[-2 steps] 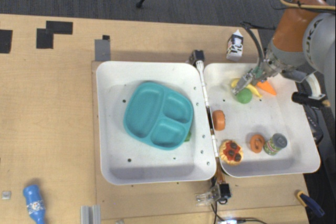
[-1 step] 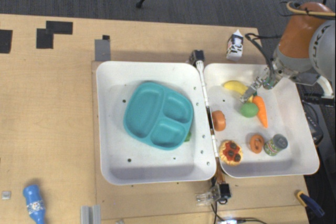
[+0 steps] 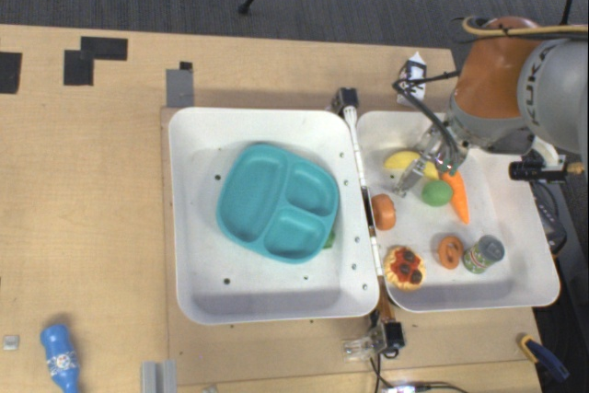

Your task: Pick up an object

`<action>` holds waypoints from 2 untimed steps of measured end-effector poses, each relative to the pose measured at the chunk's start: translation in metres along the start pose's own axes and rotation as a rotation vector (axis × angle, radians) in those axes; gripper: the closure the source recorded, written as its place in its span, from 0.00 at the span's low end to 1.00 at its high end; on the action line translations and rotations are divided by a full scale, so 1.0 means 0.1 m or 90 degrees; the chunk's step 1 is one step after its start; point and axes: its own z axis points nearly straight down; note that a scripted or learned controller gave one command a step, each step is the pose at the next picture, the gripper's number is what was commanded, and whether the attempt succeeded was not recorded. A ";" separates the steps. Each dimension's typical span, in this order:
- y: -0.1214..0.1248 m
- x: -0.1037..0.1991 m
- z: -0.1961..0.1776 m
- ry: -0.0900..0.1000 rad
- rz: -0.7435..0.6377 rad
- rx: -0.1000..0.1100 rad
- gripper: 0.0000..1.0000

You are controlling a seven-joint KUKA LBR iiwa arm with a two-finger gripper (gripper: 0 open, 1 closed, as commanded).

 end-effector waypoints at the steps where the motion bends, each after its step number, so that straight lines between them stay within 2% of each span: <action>1: -0.07 0.53 -0.02 -0.003 -0.121 -0.001 0.00; 2: -0.57 0.75 -0.02 -0.004 -0.125 0.000 0.00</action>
